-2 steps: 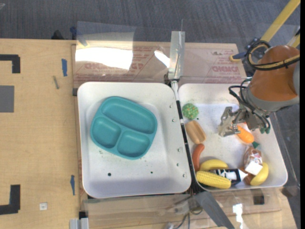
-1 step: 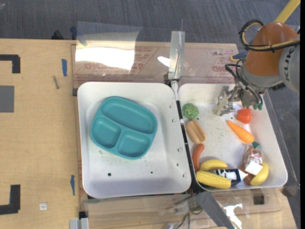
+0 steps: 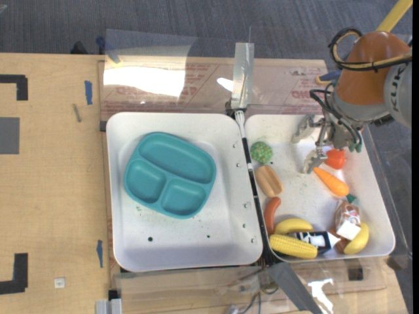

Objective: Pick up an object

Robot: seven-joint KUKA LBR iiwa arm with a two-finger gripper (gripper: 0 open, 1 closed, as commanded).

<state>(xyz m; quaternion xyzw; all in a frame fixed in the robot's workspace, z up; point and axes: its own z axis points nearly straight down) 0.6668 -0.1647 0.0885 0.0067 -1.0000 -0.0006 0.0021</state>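
Nothing's been grabbed yet: the gripper (image 3: 313, 150), fingers spread, is poised just beside the carrot (image 3: 331, 181). A drop-and-pinch seems needed next.

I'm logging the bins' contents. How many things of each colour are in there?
Teal: 1, divided plate
Green: 1, ball
Tan: 1, bread roll
Red: 1, sausage
Orange: 1, carrot
Yellow: 3, corn cob, two bananas
Total: 8
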